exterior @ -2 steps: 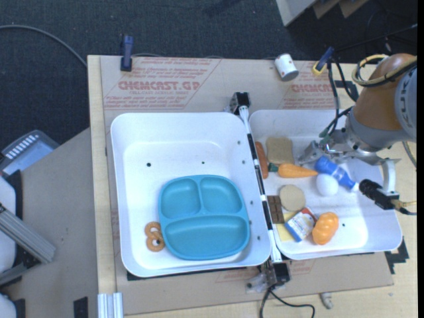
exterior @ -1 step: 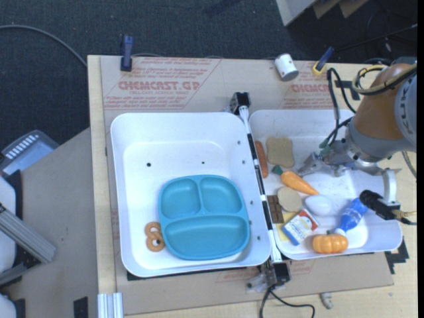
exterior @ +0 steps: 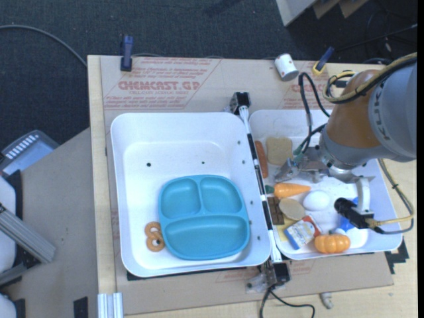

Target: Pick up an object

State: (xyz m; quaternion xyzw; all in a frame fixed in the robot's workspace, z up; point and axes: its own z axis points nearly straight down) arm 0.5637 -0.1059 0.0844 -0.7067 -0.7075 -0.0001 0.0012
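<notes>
Jaws cannot be judged: the gripper [exterior: 299, 167] is largely hidden beneath the grey wrist in the right bin [exterior: 391, 240], so its opening cannot be told. Just below it a carrot [exterior: 291, 191] is seen, with a white egg [exterior: 316, 201] beside that and a small orange pumpkin [exterior: 331, 244] farther down. Well to the left, a blue divided plate [exterior: 202, 217] and a pretzel [exterior: 155, 236] are seen in the left bin [exterior: 132, 138].

A pale wooden bench [exterior: 172, 88] stands on dark carpet [exterior: 66, 12], with a black cable [exterior: 46, 35] trailing across the floor.
</notes>
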